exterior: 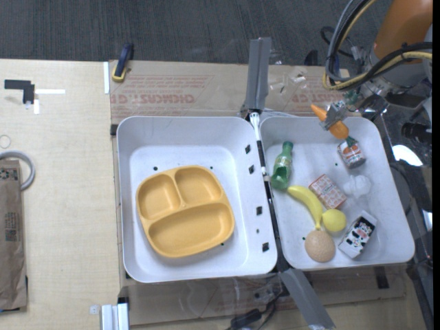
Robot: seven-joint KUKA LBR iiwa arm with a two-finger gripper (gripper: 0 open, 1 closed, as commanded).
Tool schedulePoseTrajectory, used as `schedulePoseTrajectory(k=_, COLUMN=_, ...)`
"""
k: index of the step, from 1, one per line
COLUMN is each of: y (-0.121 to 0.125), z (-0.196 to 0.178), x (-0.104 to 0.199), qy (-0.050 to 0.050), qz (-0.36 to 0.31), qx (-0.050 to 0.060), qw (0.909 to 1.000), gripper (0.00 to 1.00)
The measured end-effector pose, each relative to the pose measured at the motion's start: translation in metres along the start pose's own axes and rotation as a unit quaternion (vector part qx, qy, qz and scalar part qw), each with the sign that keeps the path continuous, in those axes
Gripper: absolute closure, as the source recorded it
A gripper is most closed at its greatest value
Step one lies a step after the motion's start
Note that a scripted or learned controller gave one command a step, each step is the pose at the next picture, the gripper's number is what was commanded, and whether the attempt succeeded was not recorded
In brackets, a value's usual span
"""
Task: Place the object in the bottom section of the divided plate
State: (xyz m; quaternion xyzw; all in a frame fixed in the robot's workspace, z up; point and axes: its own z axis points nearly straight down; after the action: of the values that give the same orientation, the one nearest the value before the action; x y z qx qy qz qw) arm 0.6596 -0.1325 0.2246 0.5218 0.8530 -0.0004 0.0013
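Brown cardboard [206, 88] printed "CHEMCAST" (reversed, upside down) backs the bins; the yellow three-section divided plate [184, 210] lies tilted; claw [335, 115] state indiscernible.

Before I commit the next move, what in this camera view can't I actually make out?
- Tool: tangled among cables and an orange piece at the right bin's top edge; open or shut is unreadable.
- Arm: cut off by the top right corner.
- Small bottle and packet: labels too small to read.
- Clear item: too pale to identify.
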Motion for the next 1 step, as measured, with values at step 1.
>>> schedulePoseTrajectory(k=1, y=-0.0584, z=0.0635, x=0.0568, qy=0.001, qz=-0.081, qx=0.001, qw=0.9967, gripper=1.0)
